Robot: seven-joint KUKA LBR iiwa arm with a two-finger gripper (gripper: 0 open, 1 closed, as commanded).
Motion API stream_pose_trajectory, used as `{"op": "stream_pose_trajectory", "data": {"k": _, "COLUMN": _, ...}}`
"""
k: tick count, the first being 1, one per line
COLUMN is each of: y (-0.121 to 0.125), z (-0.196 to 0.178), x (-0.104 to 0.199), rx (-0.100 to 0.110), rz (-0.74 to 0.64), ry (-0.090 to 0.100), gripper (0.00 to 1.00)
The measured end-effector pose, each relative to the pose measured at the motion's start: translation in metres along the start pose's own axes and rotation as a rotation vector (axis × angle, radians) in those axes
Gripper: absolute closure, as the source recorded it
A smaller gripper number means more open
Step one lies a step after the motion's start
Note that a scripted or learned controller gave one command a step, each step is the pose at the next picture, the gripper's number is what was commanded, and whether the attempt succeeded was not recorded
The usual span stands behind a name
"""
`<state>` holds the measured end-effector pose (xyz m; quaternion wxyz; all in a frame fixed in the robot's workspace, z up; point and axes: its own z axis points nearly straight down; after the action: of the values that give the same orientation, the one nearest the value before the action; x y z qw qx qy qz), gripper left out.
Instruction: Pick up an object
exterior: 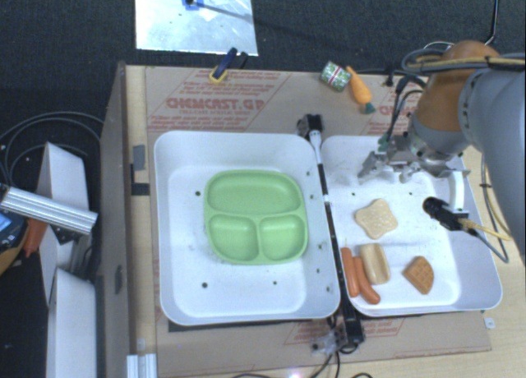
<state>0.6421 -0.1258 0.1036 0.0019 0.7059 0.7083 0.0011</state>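
Bread slice [376, 218]: likeliest pick. It lies flat around the middle of the right bin [472, 265], a little toward the edge shared with the left bin [185, 282].

Near edge of right bin:
- two orange sausages [357, 274] lie side by side, close against the shared edge, long axes running near to far.
- pale bun [376, 263] is just beside them on the right, with the same axis.
- brown cracker [418, 274] lies toward the near right corner, apart from the bun.

Mid bin: the bread slice sits just beyond the bun, apart from it, with bare floor on its other sides. It is roughly square, slightly turned, with no clear long axis, so the grip angle probably matters little.

Farther in: the gripper [386, 171] hangs over the far half of the right bin. Its fingers look spread, with only bin floor between them and nothing held. The slice lies from it toward the near edge and very slightly toward the shared edge. My judgement is a short move nearward, then a descent.

Left bin: green divided plate [255, 216] sits at its centre.

Beyond the far edge of the bins, on the cardboard: small can [335, 75] and toy carrot [359, 87], touching or nearly so.
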Motion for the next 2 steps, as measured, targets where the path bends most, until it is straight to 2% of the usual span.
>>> {"op": "stream_pose_trajectory", "data": {"k": 1, "y": -0.043, "z": 0.019, "x": 0.028, "rx": 0.004, "rz": 0.001, "ry": 0.001, "gripper": 0.0}}
{"op": "stream_pose_trajectory", "data": {"k": 2, "y": 0.016, "z": 0.018, "x": 0.01, "rx": 0.001, "rz": 0.0, "ry": 0.0, "gripper": 0.0}}
